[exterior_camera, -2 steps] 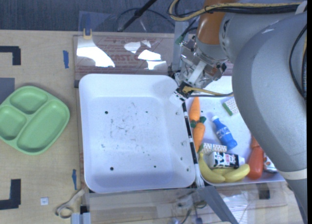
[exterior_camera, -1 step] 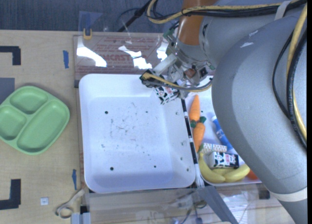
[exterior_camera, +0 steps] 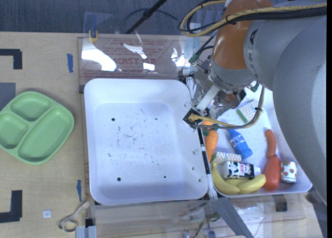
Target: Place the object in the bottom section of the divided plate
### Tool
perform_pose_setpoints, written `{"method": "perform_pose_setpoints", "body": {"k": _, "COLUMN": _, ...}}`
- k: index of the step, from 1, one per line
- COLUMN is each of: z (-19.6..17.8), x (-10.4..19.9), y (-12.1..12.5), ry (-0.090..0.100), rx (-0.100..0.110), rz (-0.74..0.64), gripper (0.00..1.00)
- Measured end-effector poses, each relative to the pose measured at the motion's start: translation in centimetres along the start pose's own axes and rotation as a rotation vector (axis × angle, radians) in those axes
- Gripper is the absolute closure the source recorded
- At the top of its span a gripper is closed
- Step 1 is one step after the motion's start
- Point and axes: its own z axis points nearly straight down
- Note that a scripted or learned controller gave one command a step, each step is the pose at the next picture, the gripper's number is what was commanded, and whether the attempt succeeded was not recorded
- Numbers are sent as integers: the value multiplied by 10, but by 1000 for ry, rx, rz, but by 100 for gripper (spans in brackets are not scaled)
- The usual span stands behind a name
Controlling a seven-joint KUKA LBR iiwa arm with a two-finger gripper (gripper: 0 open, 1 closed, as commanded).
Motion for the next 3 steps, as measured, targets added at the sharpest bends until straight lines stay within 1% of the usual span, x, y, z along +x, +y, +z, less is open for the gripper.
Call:
{"method": "perform_pose_setpoints", "body": {"k": 1, "z": 104, "x": -23, "y": -94, "ry": 12, "rx": 7, "rz": 97, "gripper": 100}}
{"method": "perform_pose_setpoints", "body": {"k": 2, "z": 99, "x": -21, "y": -84, "ry": 2, "rx": -2, "rz": -70, "gripper": 100}}
{"method": "perform_pose_setpoints", "body": {"k": 3, "z": 129, "x": -7, "y": -89, "ry": 11, "rx": -7, "rz": -103, "gripper": 100}}
